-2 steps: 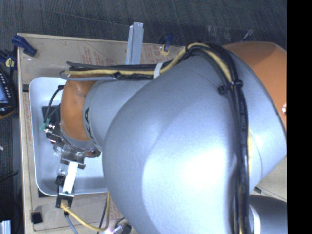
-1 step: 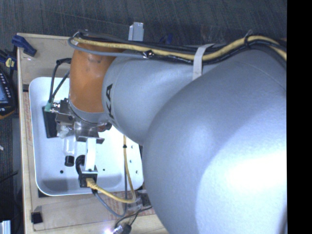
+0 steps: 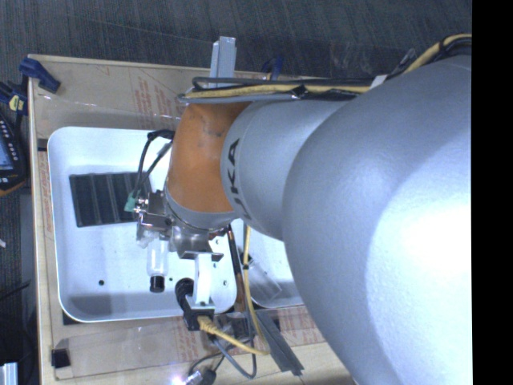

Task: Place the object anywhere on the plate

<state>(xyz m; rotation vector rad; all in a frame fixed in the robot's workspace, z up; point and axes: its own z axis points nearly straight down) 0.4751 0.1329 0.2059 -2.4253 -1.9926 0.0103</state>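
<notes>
A dark ribbed rectangular plate (image 3: pixel 103 197) lies flat in the left white bin (image 3: pixel 60 215), toward its far left. My gripper (image 3: pixel 160 251) hangs over the middle of that bin, just right of the plate, under the orange band of the arm (image 3: pixel 200 167). A small green thing (image 3: pixel 128 204) shows at the plate's right edge, against the gripper's body. Whether it rests on the plate or is held, I cannot tell. The arm hides the bin's right part.
The big grey arm (image 3: pixel 361 215) covers most of the right bin; a sliver of its floor (image 3: pixel 268 283) shows. A small dark speck (image 3: pixel 102 281) lies on the left bin's floor. Cables (image 3: pixel 220 335) trail over the bench's front edge. Blue clamps (image 3: pixel 38 74) sit at the far left corner.
</notes>
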